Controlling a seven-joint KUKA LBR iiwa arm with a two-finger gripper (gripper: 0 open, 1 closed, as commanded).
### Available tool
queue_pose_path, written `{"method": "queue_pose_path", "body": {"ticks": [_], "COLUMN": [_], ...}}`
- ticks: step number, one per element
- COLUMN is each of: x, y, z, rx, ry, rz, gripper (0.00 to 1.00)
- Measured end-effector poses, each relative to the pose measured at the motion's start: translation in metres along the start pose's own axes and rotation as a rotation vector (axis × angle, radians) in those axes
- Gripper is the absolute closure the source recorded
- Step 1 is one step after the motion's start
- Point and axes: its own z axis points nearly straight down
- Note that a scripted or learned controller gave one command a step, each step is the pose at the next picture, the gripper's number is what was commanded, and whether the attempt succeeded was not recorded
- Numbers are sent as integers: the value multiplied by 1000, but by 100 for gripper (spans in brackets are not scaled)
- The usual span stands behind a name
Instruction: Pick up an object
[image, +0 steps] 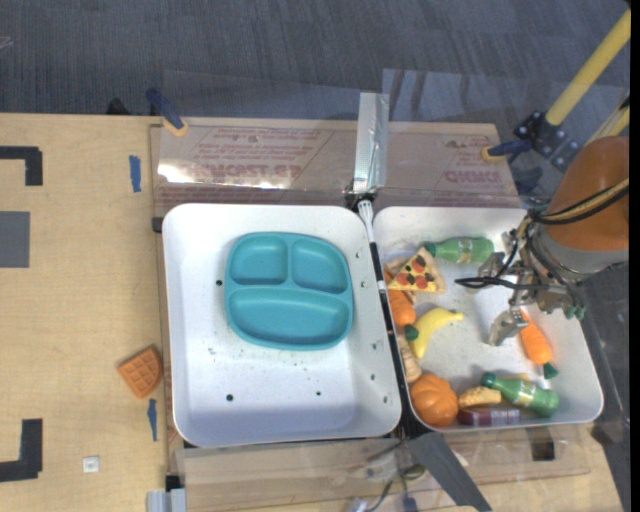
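While the carrot (537, 343) lies loose near the right bin's (590, 400) right wall, orange with a green tip, the gripper (512, 325) hangs just beside it, fingers spread and nothing between them. This looks like the approach: next it must shift right and centre over the carrot before closing. Around it lie a banana (436, 325), pizza slice (415, 273), green bottles (462, 249) and a pumpkin (434, 397).

A divided plate (290, 290) lies in the left bin (190, 330) (toy food (437, 327) fills the right bin (585, 385)).
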Motion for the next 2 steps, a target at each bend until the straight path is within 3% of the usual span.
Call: {"method": "queue_pose_path", "body": {"ticks": [1, 2], "x": [51, 47], "y": [-36, -36], "z": [0, -15], "rx": [2, 5], "ry": [1, -15], "rz": [200, 198], "gripper": [0, 100]}}
